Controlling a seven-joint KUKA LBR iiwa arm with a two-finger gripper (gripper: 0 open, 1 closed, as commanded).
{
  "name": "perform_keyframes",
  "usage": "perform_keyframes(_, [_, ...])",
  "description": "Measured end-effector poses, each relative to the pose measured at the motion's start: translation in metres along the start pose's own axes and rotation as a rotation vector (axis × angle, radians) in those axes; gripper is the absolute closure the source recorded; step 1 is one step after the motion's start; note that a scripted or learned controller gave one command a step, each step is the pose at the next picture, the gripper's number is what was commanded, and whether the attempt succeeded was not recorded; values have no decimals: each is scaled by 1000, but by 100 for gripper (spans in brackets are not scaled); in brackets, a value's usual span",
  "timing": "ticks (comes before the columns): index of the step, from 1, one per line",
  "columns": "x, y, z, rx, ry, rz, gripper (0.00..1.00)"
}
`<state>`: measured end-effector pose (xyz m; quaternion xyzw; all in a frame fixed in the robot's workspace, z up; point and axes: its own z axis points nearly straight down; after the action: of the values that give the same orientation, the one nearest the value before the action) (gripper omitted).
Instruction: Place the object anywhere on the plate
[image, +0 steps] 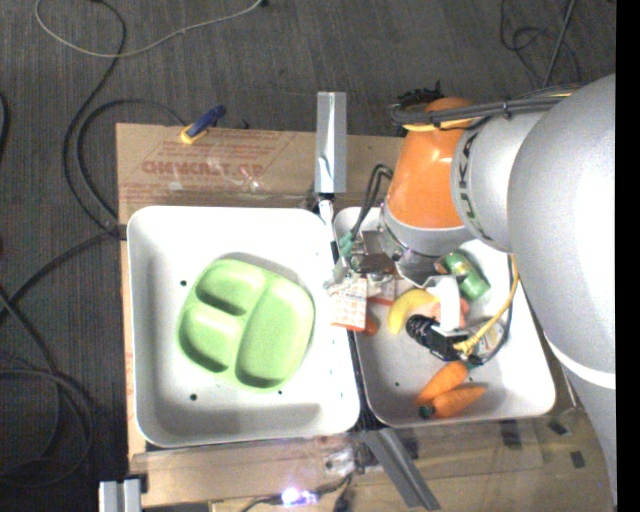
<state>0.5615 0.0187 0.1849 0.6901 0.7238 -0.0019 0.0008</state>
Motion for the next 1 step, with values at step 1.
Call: perform_keyframes(1, [0,0,0,2,-1,0,0])
